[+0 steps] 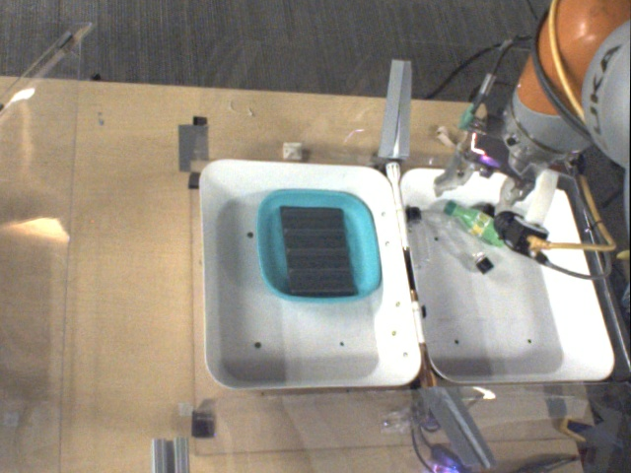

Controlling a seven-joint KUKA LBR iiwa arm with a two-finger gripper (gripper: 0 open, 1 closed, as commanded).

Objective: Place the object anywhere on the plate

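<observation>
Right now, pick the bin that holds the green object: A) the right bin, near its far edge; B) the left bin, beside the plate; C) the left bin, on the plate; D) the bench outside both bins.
A: the green object lies in the right bin near its far edge, below the gripper; the plate sits in the left bin.

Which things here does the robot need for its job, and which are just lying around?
For the job:
- green bottle lying in the right bin
- teal plate in the left bin, with a dark ridged pad on it
- tool above the bottle

Just lying about:
- small black piece in the right bin
- small pale block on the bench
</observation>
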